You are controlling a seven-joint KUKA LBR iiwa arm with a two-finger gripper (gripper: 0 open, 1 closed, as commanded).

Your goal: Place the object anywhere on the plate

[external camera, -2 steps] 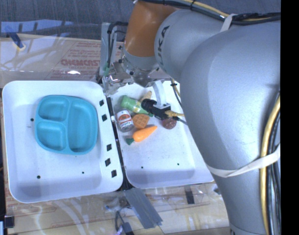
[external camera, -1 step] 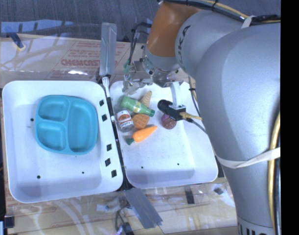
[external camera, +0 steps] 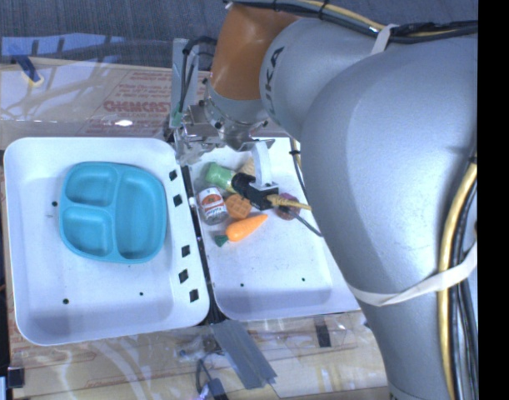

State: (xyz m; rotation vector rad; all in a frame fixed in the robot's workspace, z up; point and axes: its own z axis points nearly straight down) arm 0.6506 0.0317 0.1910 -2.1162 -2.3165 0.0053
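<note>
A blue divided plate (external camera: 114, 211) lies in the left white bin (external camera: 37, 307). In the right bin (external camera: 279, 282), a cluster of toy foods sits near the back left: a green piece (external camera: 217, 174), a small can (external camera: 212, 204), a round orange piece (external camera: 237, 206), a carrot (external camera: 246, 227) and a dark item (external camera: 286, 209). My gripper (external camera: 200, 140) hangs below the orange wrist band, over the back left corner of the right bin, just behind the green piece. The arm's body hides the details of its tip. Nothing shows as held.
The big grey arm (external camera: 379, 157) covers the right side of the right bin. Black clips (external camera: 187, 252) line the ridge between the bins. Cardboard and clear plastic sheet (external camera: 87, 90) lie behind the left bin.
</note>
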